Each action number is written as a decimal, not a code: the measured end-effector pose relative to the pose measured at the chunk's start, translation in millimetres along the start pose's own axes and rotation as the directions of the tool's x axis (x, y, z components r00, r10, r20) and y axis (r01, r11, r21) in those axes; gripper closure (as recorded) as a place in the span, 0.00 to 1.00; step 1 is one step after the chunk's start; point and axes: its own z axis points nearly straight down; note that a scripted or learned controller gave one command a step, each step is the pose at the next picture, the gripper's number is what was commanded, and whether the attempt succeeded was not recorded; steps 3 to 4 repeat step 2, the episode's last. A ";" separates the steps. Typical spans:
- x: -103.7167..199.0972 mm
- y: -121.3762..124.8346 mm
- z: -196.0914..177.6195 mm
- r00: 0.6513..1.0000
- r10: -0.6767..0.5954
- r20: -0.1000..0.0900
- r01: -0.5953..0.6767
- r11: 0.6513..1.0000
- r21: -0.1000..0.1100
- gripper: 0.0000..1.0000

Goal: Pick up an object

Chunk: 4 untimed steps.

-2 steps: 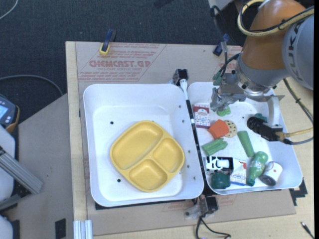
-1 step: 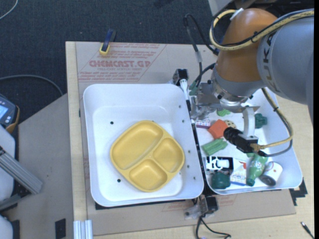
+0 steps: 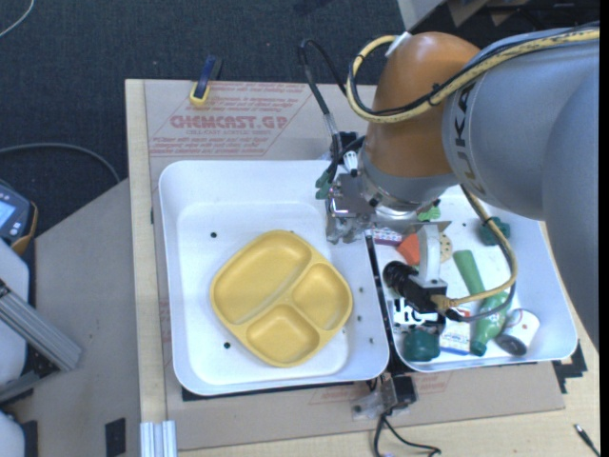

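Observation:
My gripper (image 3: 340, 227) hangs low over the far right corner of the left bin (image 3: 181, 208), right beside the wall shared with the right bin (image 3: 557, 284). A yellow three-compartment plate (image 3: 282, 297) lies in the middle of the left bin, just in front and to the left of the gripper. Nothing shows in the gripper. The right bin holds several small things: an orange piece (image 3: 409, 248), a green stick (image 3: 468, 271), a dark teal round lid (image 3: 422, 344) and a white cylinder (image 3: 521, 328). The arm hides the far part of that bin.
The big grey arm with its orange band (image 3: 419, 93) covers the upper right of the view. Printed cardboard (image 3: 238, 122) lies behind the bins, with a yellow and blue clip (image 3: 203, 82) at its far edge. Bare bin floor surrounds the plate.

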 end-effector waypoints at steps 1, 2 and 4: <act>-8.2 1.2 -3.6 1.000 0.005 0.001 -0.005 1.000 -0.005 1.00; 0.3 -10.0 -12.5 1.000 0.003 0.000 -0.003 1.000 -0.003 1.00; 0.3 -10.0 -12.5 1.000 0.003 0.000 -0.003 1.000 -0.003 1.00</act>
